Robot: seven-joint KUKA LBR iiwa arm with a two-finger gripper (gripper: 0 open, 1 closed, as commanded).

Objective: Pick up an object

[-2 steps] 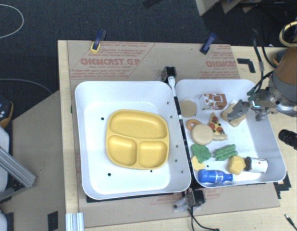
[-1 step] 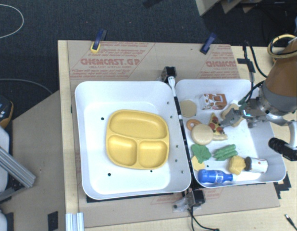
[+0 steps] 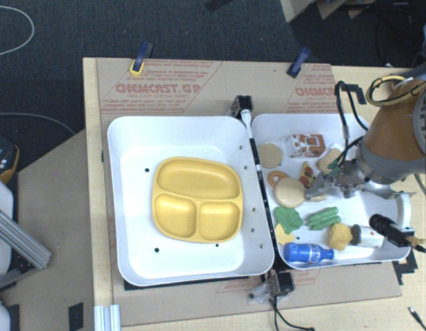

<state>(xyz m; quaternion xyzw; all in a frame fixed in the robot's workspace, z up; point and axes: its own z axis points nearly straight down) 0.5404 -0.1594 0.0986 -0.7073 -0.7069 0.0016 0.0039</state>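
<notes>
My gripper (image 3: pixel 322 187) hangs low over the middle of the right bin (image 3: pixel 296 124), on the grey arm with the orange band (image 3: pixel 396 133) coming in from the right. Its tip is just right of a beige bun (image 3: pixel 289 192) and above a green bean pod (image 3: pixel 322 218). A small orange-brown piece (image 3: pixel 307 174) lies right beside the tip. Around it lie a brown ring (image 3: pixel 276 178), a tan round cookie (image 3: pixel 270 154), a red-and-white packet (image 3: pixel 307 143), a green leafy piece (image 3: pixel 288 219), a yellow lump (image 3: pixel 340 236) and a blue bottle (image 3: pixel 308 254).
The left bin (image 3: pixel 130 185) holds a yellow divided plate (image 3: pixel 196 198). A black divider (image 3: pixel 253 150) runs between the two bins. The bench is covered in cardboard (image 3: pixel 199 88) held by clamps at the back.
</notes>
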